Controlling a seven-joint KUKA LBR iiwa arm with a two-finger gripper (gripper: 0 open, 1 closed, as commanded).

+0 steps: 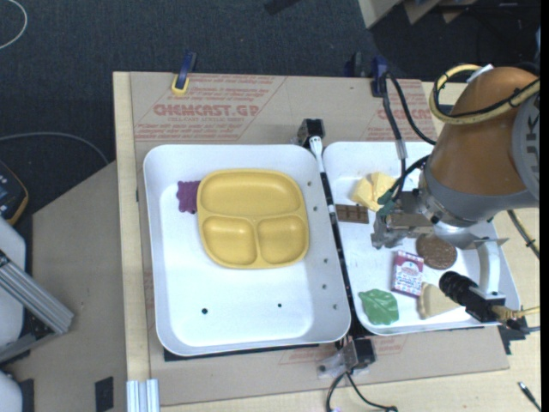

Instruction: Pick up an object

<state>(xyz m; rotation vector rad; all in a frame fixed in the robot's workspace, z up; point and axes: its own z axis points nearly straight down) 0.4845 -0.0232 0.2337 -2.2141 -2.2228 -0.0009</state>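
Camera view: we cannot tell our gripper's (pixel 388 227) state. It hangs low in the right bin (pixel 343 166), beside a yellow lump (pixel 371 189) and a brown disc (pixel 437 251). A pink box (pixel 408 274) and green piece (pixel 378 305) lie nearer. The left bin (pixel 163 256) holds a yellow tray (pixel 253 217).

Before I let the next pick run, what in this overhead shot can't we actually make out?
- Tool: open or shut is unclear, as the arm's wrist sits over it in the camera view.
- Purple thing: partly tucked behind the yellow tray, so its shape is unknown.
- Small box: its print is too small to read.
- Right bin: the arm hides part of its floor.
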